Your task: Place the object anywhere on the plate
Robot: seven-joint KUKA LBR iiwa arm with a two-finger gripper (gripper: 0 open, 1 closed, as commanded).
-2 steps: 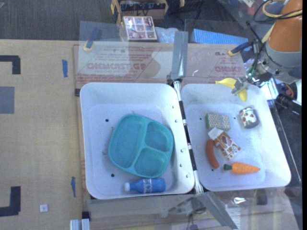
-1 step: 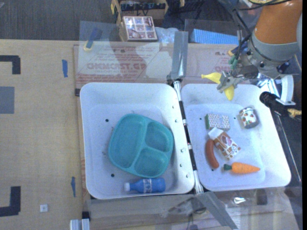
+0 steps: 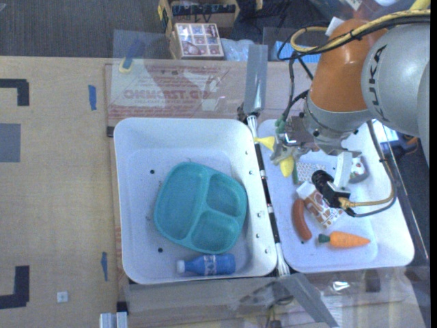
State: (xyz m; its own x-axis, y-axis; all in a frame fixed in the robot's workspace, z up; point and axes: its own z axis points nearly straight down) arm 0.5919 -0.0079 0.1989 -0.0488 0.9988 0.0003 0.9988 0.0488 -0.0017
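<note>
- The arm [image 3: 372,67] runs off the frame's right edge and covers the right bin's [image 3: 396,248] upper part.
- The yellow object [image 3: 283,157] is partly hidden beneath the wrist.

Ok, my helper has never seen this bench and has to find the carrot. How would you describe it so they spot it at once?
Start at the right-hand white bin, the one under the grey and orange arm. Look along its near edge, at the side closest to the camera: the carrot lies flat there, just right of a reddish sausage. It is the bright orange tapered piece with a small green tip, pointing right.
</note>
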